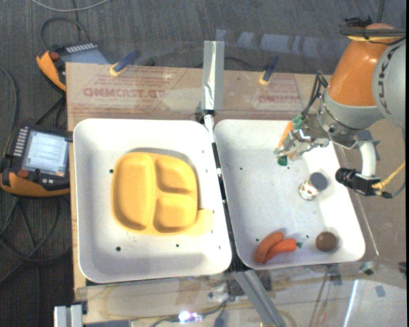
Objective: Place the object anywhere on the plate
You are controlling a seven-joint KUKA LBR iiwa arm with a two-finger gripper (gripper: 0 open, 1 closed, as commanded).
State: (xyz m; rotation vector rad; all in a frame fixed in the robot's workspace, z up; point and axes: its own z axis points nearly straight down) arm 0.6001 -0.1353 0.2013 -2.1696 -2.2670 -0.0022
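Observation:
The yellow plate (155,191), with three compartments, lies in the left bin (88,244). My gripper (290,146) hangs over the upper middle of the right bin (249,182), well right of the plate. A thin orange and green bit shows at the gripper's left side; whether it is a held thing is unclear. In the right bin lie two orange carrot-like pieces (274,246) near the front, a brown ball (326,240) at the front right, and a small round white and blue object (313,184) just below and right of the gripper.
A raised divider (217,176) separates the two bins. The arm's orange band (358,73) and grey wrist reach in over the right bin's far right corner. A handheld pendant (37,159) lies left of the bench, with cables on the floor.

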